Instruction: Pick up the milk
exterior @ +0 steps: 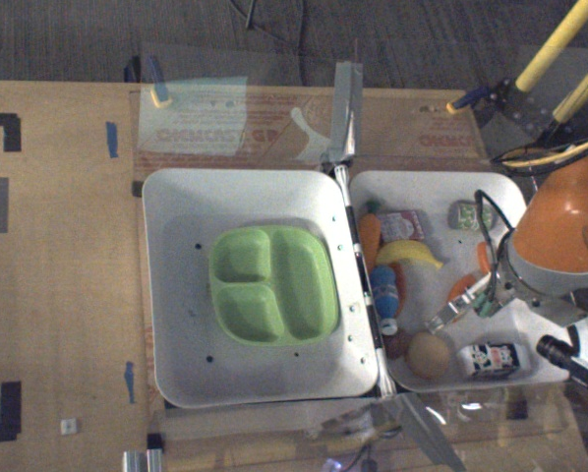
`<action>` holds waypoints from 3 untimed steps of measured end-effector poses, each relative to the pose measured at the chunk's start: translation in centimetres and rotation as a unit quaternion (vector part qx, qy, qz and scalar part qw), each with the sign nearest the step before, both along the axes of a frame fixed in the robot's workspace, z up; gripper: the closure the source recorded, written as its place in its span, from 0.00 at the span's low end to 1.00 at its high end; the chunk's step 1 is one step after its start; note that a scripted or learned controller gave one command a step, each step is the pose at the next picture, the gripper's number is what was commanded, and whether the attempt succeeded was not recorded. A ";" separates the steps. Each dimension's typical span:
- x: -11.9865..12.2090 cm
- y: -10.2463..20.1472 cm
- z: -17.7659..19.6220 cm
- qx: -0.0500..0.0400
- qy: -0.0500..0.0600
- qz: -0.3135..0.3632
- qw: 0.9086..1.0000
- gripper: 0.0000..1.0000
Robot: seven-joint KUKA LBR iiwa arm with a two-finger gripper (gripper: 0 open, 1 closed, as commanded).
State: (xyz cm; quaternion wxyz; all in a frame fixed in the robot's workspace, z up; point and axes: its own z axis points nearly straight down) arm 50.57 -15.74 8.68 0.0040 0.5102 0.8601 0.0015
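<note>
end effector (451, 315) hovers above-left of the milk (493, 359), apart

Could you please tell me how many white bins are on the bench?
2: the left bin holds a green tray; the right bin holds the milk. No others are visible.

You had the milk (493, 360) lying flat on its side in the right bin (424, 187), near the front edge; small white carton, black patches on the upper face, dark end pointing right; it sat just right of the brown egg-shaped item (429, 354), apart from it; nothing was touching it.
</note>
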 end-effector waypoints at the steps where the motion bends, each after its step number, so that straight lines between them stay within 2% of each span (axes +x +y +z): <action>1: 1.0 -4.1 10.0 0.001 0.003 -0.085 0.996 0.00; 2: -2.6 -6.4 3.2 0.002 0.004 -0.136 0.991 0.00; 3: -2.4 2.0 0.0 0.001 0.001 -0.134 0.991 0.00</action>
